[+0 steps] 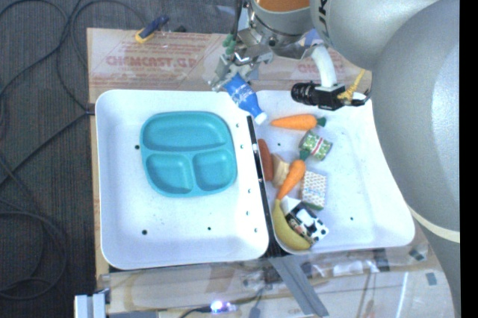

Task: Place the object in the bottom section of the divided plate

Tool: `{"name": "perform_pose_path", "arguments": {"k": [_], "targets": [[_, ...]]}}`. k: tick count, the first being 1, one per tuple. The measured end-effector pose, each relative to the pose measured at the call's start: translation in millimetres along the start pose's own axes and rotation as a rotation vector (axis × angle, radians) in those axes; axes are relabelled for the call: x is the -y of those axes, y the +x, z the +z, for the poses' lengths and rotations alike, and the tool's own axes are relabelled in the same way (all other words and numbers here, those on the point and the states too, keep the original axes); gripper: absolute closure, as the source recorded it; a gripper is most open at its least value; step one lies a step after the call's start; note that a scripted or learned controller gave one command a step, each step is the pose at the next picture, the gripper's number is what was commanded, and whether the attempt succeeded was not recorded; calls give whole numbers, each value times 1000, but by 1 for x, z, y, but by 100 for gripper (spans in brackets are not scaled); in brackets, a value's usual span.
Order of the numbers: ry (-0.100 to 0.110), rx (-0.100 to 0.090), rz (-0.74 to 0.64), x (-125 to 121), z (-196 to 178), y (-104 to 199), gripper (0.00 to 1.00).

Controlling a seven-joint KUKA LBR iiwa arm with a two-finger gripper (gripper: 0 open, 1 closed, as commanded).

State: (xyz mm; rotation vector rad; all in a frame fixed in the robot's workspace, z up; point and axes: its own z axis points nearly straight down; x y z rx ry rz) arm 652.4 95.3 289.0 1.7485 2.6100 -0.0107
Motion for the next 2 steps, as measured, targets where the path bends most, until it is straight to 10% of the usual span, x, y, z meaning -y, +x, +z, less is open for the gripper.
{"name": "perform_pose_path", "arguments": {"k": [1, 2], "targets": [[2, 0, 85, -32, 87, 40, 100], [1, 0, 84, -32, 87, 40, 0]]}}
